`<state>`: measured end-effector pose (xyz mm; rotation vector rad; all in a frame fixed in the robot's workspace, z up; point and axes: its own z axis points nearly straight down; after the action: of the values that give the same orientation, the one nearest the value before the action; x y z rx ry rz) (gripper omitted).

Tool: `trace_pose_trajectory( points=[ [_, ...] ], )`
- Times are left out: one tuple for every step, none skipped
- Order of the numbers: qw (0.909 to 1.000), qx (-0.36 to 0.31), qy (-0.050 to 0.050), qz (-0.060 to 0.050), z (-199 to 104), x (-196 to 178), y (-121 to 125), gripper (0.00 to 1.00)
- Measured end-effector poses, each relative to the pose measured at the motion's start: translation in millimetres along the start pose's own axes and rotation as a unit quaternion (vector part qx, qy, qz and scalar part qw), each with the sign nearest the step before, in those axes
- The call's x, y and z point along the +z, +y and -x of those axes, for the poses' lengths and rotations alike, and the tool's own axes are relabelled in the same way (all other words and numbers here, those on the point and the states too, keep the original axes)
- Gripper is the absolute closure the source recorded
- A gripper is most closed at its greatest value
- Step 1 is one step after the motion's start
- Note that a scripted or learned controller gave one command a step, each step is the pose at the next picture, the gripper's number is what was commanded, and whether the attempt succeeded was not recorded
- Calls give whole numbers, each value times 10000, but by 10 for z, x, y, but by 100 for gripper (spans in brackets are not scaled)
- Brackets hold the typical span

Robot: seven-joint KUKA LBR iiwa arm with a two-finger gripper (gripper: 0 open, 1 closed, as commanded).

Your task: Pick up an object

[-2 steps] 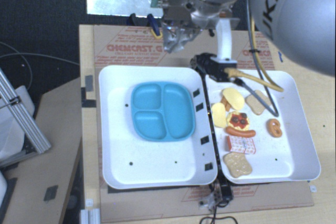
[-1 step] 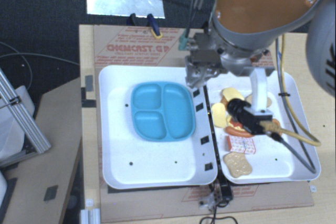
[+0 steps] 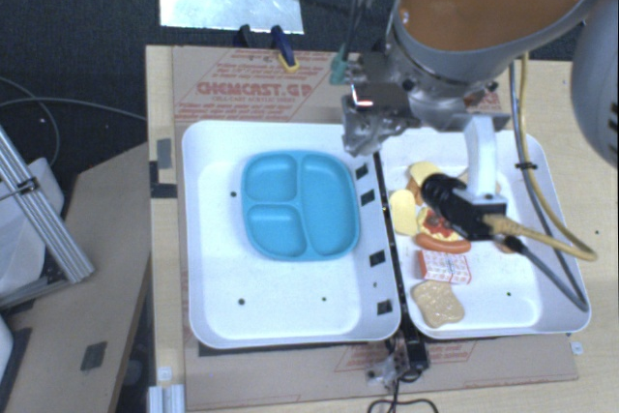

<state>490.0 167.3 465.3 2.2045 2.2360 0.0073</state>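
Observation:
My gripper [image 3: 361, 138] hangs over the far end of the divider between the two bins, with nothing visibly in it. The right bin [image 3: 527, 307] holds toy food along its left side: a yellow piece [image 3: 420, 174], a yellow round piece [image 3: 402, 206], a red and orange slice [image 3: 441, 234], a red and white box [image 3: 445, 267] and a tan biscuit [image 3: 437, 304]. All of them lie nearer and to the right of the gripper. Part of the slice is hidden by the robot's own hardware.
A blue divided plate [image 3: 298, 205] lies in the middle of the left bin [image 3: 208, 237]. The bulky arm covers the far right of the right bin. A yellow cable [image 3: 551, 249] trails across that bin. Cardboard [image 3: 242, 87] lies under both bins.

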Motion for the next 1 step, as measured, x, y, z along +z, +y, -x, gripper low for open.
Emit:
trace_pose_trajectory(
  points=[
    [10000, -35, 2, 9, -1, -108, 6, 100]
  ],
)
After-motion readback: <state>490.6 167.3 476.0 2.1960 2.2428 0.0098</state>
